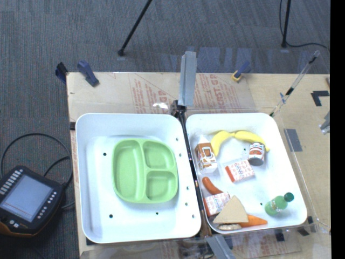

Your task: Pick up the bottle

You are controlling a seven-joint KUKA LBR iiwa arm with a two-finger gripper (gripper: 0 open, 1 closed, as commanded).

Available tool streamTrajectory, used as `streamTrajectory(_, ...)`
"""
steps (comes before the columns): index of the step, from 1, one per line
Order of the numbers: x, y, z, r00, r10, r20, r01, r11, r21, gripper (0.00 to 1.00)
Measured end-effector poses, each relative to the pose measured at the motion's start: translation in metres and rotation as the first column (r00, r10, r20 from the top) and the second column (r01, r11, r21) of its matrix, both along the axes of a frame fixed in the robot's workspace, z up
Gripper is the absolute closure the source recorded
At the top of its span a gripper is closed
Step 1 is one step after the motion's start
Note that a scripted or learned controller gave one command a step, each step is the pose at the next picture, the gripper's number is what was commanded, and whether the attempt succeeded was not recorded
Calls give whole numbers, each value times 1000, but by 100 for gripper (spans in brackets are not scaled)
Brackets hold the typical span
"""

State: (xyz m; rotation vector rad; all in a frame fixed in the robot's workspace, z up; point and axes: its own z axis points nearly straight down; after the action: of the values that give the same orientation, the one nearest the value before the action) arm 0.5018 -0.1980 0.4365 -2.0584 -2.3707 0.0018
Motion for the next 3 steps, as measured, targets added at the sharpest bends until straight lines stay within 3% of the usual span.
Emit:
streamTrajectory(1,-25,-14,0,998,59,0,-59,998,0,100)
streamTrajectory(2,-24,-13,0,992,123,0,-123,992,1,100)
streamTrajectory(3,-26,-6,-68,999,32,-1,-32,999,0,100)
